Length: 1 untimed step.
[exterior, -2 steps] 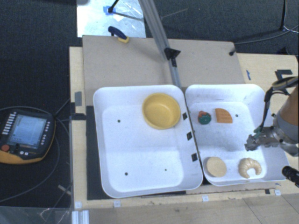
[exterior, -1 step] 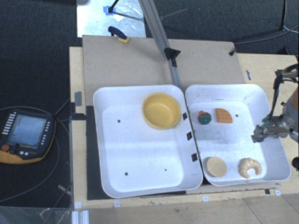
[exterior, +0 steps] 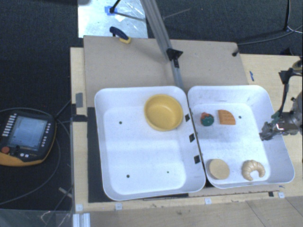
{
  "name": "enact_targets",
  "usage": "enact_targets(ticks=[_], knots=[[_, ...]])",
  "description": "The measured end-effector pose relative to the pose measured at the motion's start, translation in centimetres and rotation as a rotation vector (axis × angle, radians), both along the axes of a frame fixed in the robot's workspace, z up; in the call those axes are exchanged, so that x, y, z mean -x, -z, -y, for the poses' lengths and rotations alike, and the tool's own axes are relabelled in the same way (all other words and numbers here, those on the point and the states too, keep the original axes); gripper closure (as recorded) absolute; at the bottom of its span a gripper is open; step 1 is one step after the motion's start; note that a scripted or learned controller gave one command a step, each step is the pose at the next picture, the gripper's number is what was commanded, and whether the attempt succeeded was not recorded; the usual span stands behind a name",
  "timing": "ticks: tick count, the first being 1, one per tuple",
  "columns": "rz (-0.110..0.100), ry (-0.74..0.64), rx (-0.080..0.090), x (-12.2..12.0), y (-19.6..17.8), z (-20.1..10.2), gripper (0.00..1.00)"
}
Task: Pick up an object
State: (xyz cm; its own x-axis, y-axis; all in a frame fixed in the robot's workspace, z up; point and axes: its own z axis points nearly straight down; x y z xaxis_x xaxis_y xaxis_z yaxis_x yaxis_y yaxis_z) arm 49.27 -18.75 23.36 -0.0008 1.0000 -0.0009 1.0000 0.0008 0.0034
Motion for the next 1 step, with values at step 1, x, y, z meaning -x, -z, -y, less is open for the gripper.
enact_targets(ticks=[1], knots=[[-0.001, -0.004, -0.002, -1.44, -0.94, -5.24, 1.0]])
